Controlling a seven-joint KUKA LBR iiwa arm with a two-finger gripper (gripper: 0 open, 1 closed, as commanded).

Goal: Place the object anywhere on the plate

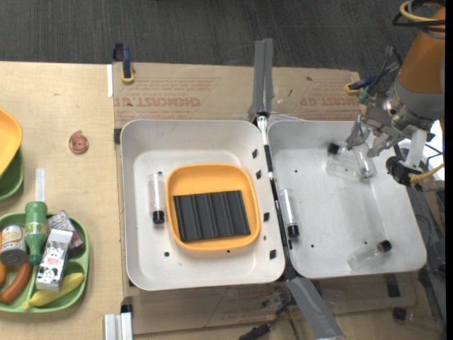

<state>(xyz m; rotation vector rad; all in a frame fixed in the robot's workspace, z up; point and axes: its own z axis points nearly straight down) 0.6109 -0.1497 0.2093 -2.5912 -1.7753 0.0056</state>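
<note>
Claw [364, 160] grips a clear tube [345, 163] above the right bin [318, 261].

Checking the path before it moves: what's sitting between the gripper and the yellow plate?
In the camera view, between the gripper and the yellow plate lie bare bin floor, a clear tube by the divider, and the bins' adjoining walls.

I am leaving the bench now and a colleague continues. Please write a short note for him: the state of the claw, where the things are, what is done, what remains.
Claw: low over the upper part of the right bin, at a clear tube with a black cap; whether it grips is unclear.
Other clear tubes: one at the right bin's lower edge, one along its left wall, one in the left bin beside the plate.
Orange plate: in the left bin, bearing a dark ribbed block.
Done: no tube on the plate.
Left: grasp a tube, carry it over, put it on the plate.
</note>
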